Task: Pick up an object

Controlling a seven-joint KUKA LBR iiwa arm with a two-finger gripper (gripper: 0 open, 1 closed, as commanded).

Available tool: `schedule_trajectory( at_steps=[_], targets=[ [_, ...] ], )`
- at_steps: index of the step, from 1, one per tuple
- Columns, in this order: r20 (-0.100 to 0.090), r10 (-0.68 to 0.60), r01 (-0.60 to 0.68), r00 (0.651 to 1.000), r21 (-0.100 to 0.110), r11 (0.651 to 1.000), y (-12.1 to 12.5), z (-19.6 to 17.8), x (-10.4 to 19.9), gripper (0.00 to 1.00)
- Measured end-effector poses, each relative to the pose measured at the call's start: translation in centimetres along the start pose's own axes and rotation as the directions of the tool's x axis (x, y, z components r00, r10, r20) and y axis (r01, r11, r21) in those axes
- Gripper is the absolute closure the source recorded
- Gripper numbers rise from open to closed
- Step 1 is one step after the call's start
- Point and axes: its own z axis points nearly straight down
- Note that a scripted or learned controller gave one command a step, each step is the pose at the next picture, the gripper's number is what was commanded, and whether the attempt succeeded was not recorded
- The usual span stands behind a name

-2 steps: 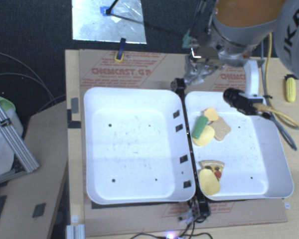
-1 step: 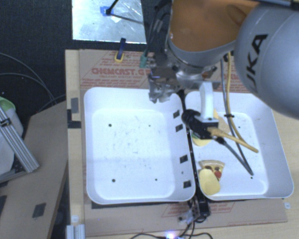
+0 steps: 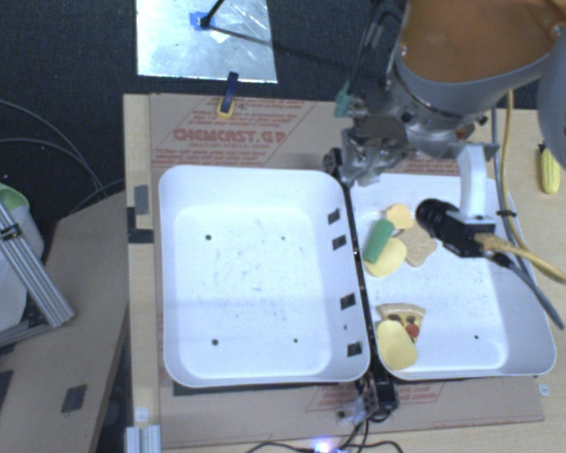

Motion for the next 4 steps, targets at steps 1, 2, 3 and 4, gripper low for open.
schedule_trajectory(
  at_steps=[1, 2, 3, 4],
  targets=[
    [-0.001, -0.007, 0.007, 1.000, -0.005, 1.000, 3.9, -5.3, 0.8, 1.00],
    [0.001, -0.012, 0.012, 1.000, 0.012, 1.000, 1.2, 3.2, 6.9, 1.00],
    [0.000, -0.001, 0.001, 1.000, 0.005, 1.000, -4.0, 2.4, 0.5, 1.00],
    [-0.001, -0.009, 0.009, 1.000, 0.000, 1.000, -3.7, 1.3, 0.9, 1.00]
  ],
)
